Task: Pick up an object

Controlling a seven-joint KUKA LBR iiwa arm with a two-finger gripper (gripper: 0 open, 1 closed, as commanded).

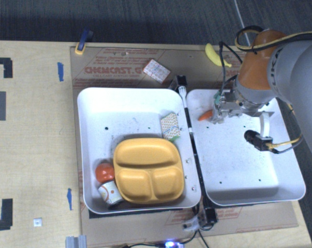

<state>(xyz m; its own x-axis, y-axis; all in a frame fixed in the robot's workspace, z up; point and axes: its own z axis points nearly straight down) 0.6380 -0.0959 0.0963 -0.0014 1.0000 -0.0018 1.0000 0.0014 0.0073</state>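
Over the right bin: I see the grey arm with its orange band [256,68] reaching in from the right, wrist low above the bin's upper left corner.
Two-finger gripper [218,115]: pointed down at the bin floor; I cannot tell how the jaws stand, the wrist body hides them.
Small orange object [205,116]: lying on the floor of the right shallow white bin [249,180], just beside the gripper's left side; I cannot tell whether they touch.
Left shallow white bin [93,138]: I note a large yellow sectioned plastic tray [148,169] flat in its lower half.
Red-orange ball [104,172]: at the tray's left edge.
White and orange cup-like item [110,192]: lying below the ball.
Patterned pale packet [170,125]: near the bin's right wall, above the tray.
Cardboard sheet [119,68]: behind the bins, bearing a small patterned card [156,71].
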